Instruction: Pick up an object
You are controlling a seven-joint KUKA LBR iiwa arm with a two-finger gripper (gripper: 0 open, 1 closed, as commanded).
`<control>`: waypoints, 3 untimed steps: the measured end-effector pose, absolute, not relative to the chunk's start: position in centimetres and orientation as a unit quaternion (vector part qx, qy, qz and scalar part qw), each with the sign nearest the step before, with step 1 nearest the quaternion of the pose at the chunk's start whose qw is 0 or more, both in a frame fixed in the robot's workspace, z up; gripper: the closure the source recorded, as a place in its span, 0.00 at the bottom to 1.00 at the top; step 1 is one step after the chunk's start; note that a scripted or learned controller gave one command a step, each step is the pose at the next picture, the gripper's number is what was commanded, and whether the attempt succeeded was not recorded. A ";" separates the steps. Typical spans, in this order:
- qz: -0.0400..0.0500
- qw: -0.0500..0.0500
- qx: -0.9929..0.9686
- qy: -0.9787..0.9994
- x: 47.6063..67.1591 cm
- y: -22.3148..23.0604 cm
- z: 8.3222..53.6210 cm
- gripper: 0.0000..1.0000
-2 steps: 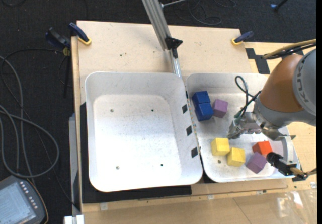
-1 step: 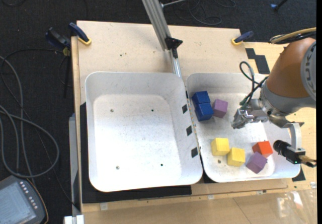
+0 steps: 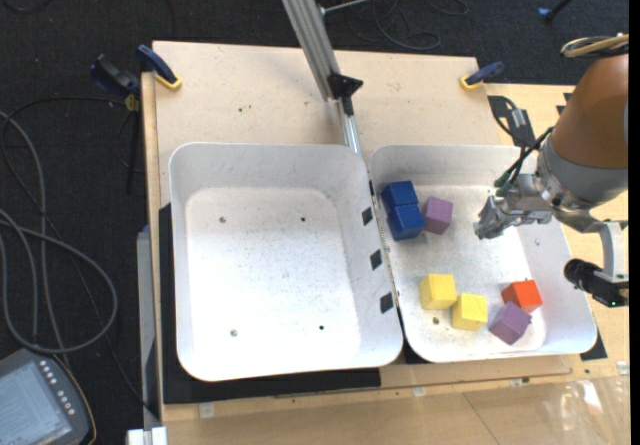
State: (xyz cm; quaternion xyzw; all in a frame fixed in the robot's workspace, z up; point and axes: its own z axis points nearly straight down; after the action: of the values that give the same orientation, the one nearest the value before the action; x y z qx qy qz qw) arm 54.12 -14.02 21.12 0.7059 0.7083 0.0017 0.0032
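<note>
The right bin (image 3: 560,338) holds several small blocks. A blue block (image 3: 403,208) lies at its upper left, with a purple block (image 3: 438,215) just to its right. Two yellow blocks (image 3: 438,291) (image 3: 470,310) sit near the bin's front, and beside them are an orange block (image 3: 522,294) and another purple block (image 3: 511,322). My gripper (image 3: 491,223) hangs over the right bin's middle, to the right of the upper purple block. I see no block between its fingers.
The left bin (image 3: 200,353) sits beside the right one, sharing a middle divider. A slanted metal pole (image 3: 305,18) crosses above the bench from the top. Blue and yellow clamps (image 3: 160,68) (image 3: 481,74) grip the board's far corners.
</note>
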 end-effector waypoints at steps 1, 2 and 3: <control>0.001 0.001 0.704 0.710 56.4 -9.5 20.8 1.00; 0.001 0.000 0.704 0.710 57.8 -4.2 20.1 1.00; 0.002 0.001 0.704 0.710 60.3 0.3 20.8 1.00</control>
State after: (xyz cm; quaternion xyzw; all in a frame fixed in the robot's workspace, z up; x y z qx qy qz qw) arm 60.28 0.28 20.76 0.7044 0.7098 0.0017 0.0006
